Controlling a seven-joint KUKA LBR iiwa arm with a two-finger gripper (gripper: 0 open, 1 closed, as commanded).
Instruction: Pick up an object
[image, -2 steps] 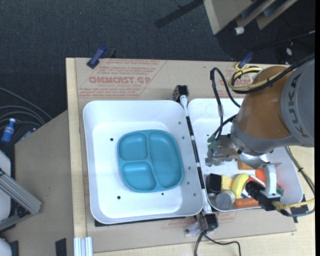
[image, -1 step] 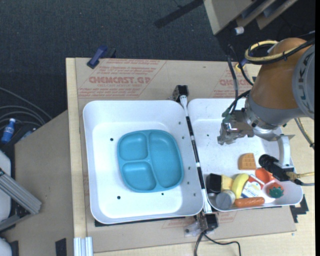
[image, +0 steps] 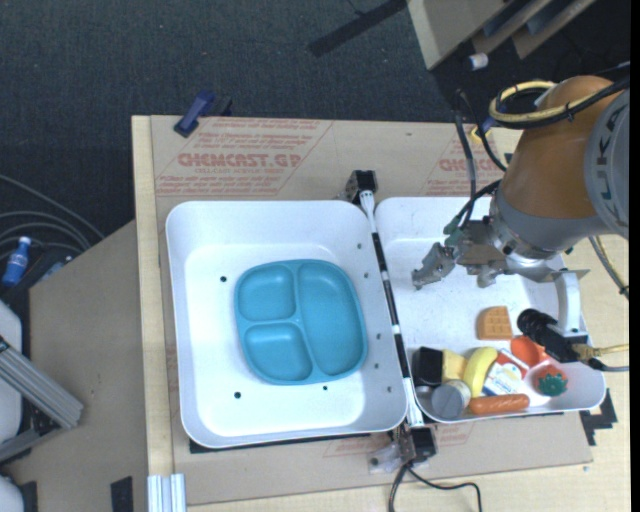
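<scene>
Toy food (image: 497, 378) looks light, rigid, slippery; the banana (image: 481, 365) is best pinched mid-body. Gripper (image: 432, 268) jaw state cannot be told.

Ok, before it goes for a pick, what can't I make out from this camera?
- Pincer: small and blurred over the right bin; open or shut, can't tell.
- Toy pile: items overlap in the near corner; the small ones are too tiny to identify.
- Right bin's far side: covered by the arm.
- Blue tray in the left bin: whatever is under it is hidden.
</scene>
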